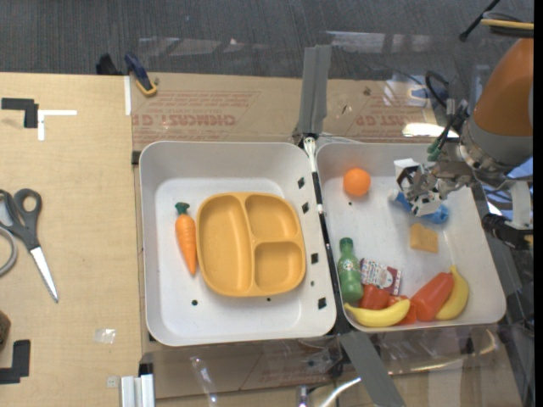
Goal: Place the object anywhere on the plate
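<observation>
Over right bin: fingers state unclear; glossy three-compartment yellow plate in left bin.

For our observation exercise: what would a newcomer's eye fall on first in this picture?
Probably the yellow divided plate in the left bin, with a toy carrot lying beside it. Next, the cluster of toy food along the right bin's near edge, and the pincer over a blue object.

Dark grey carpet floor (ribbed) behind the wooden bench.
</observation>
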